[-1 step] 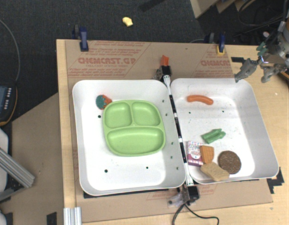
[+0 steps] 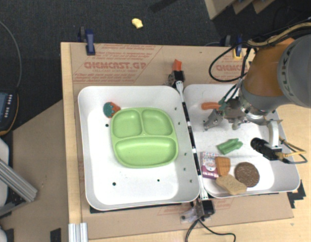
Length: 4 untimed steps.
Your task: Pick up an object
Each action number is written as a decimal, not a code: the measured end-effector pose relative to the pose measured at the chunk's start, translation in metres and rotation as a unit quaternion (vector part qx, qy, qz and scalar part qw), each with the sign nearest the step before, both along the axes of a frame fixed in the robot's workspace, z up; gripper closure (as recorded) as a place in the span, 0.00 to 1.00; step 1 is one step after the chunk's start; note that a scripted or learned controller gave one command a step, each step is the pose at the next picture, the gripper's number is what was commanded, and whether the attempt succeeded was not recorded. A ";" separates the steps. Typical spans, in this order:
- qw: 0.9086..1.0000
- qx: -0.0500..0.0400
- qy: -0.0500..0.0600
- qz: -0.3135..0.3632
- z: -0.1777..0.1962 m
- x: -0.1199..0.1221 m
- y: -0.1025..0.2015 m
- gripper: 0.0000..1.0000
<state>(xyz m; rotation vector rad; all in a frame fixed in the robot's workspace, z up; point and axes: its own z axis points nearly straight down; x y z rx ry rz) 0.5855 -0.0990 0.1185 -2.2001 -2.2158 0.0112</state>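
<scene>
The gripper (image 2: 221, 127) hangs low over the far half of the right bin (image 2: 276, 178). As far as I can judge it is released: its two fingers (image 2: 210, 122) stand apart with bare white floor between them and nothing held.

Two things lie close enough to be the pick. The orange piece (image 2: 211, 105) sits just beyond the gripper, towards the bin's far wall. Its long axis runs left to right across the view, and its right end is hidden by the gripper body. The green piece (image 2: 229, 146) lies on the other side, just nearer the camera and a touch to the view's right, apart from the gripper. Its long axis also runs roughly left to right, the right end tipped a little towards the far wall.

The green piece has open floor all round it, so I judge it the easier target — a short shift towards the camera, then a descent with the jaws closing across its narrow width.

By the near wall crowd a packet (image 2: 209, 165), a cracker (image 2: 223, 164), a tan block (image 2: 230, 184) and a cookie (image 2: 247, 174), touching or nearly so — poorer picks. The left bin (image 2: 95, 150) holds a plate (image 2: 144, 153) and a small orange-and-teal bit (image 2: 112, 109), well apart from the arm
</scene>
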 end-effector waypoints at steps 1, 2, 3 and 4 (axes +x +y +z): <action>1.000 -0.004 -0.005 -0.006 -0.037 -0.047 -0.031 0.00; 1.000 -0.005 -0.011 -0.004 -0.024 -0.043 -0.029 1.00; 1.000 -0.003 -0.018 0.002 0.073 0.038 0.061 1.00; 1.000 -0.003 -0.009 -0.001 0.114 -0.020 0.100 1.00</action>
